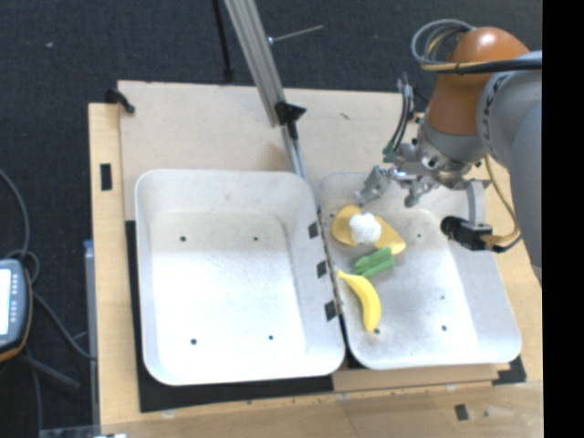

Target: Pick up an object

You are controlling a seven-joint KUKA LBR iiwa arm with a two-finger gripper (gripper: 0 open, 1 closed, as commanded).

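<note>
In the right bin (474, 327) lie a small white object (365, 227) on a yellow wedge-shaped piece (351, 228), a green piece (374, 262) just below them, and a yellow banana (364, 299) near the bin's left wall. My gripper (395, 187) hangs over the bin's far edge, up and to the right of the white object. Its two fingers (373, 185) are spread apart with nothing between them.
The left bin (228, 272) sits beside the right one. A slanted metal pole (260, 57) runs from the top of the view down to the gap between the bins. A black fitting (465, 231) hangs from the arm over the right bin's right side.
</note>
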